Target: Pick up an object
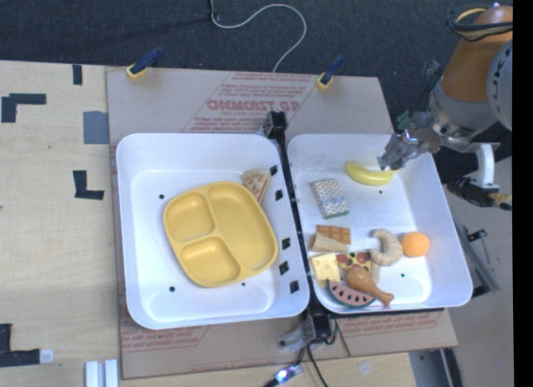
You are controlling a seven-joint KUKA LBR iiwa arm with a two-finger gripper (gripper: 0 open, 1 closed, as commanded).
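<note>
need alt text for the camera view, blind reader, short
A grey robot arm's hand hangs at the right white bin's far edge, beside a yellow toy banana. That bin also holds an orange ball, a toy chicken drumstick and other play food; the left white bin holds a yellow three-section plastic plate.

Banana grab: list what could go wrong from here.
1. The gripper sits at the right end of the banana, not over its middle; closing there may pinch the tip and let it slip out.
2. The banana lies near the right bin's back wall, so a push could slide it against the rim instead of lifting it.
3. The curved banana may roll as the gripper closes on it.
</note>
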